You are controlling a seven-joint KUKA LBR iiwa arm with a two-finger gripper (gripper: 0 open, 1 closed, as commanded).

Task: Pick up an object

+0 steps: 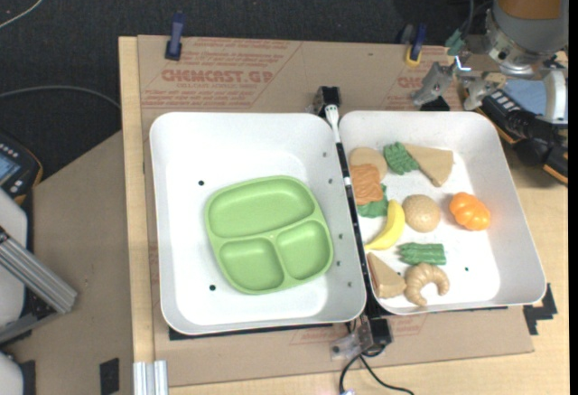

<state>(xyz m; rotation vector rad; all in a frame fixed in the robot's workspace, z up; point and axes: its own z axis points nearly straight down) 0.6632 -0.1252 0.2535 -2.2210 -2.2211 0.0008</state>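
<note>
The tool (pixel 449 77) hangs above the right bin (pixel 515 203), grip unclear, and must drop to the orange (pixel 470 211).

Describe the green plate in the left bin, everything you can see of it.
The green plate is a pale green divided tray that looks like matte plastic, a rounded rectangle with a raised rim. Ridges split it into three wells: one long well along the far side, two smaller ones nearer the camera. It lies flat and slightly rotated near the middle of the left bin, resting on the floor, apart from the walls.
</note>
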